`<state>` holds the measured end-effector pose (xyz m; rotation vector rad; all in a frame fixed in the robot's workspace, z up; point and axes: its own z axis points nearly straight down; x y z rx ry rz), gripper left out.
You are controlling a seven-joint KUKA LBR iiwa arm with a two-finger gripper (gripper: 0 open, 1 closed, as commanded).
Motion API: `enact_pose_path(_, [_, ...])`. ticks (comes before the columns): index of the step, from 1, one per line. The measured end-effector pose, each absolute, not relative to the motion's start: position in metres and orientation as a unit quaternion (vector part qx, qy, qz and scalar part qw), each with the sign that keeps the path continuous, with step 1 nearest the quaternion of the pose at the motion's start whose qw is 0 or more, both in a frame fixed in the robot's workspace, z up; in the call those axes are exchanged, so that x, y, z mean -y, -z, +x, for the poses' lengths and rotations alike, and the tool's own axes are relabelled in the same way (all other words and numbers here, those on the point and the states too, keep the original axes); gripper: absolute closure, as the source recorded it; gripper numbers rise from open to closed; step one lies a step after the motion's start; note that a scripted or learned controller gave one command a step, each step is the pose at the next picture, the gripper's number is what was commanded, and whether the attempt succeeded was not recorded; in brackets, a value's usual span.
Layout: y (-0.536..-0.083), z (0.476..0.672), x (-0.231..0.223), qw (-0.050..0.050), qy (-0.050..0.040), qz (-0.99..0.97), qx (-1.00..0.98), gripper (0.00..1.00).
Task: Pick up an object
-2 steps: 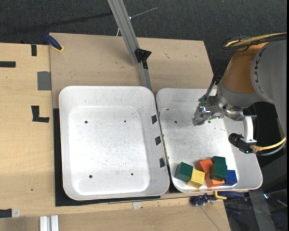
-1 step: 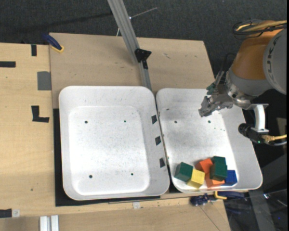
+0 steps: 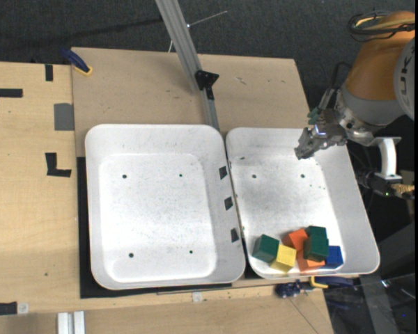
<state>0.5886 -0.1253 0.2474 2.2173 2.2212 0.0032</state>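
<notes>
Plywood bench carries two shallow white bins side by side on a dark mat, and in the camera view the gripper hangs over the far edge of the right bin, nothing visible in its grasp, its state of opening not discernible. Task judged not yet begun: the cluster of blocks, green, dark green, yellow, orange and blue, lies bunched in the near corner of that bin, well apart from the gripper; the left bin holds none
</notes>
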Motion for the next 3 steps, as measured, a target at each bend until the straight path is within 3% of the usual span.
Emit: enact_pose_path(3, [-0.239, 0.599, -0.038, -0.001, -0.0003, 0.704, -0.710, 1.00])
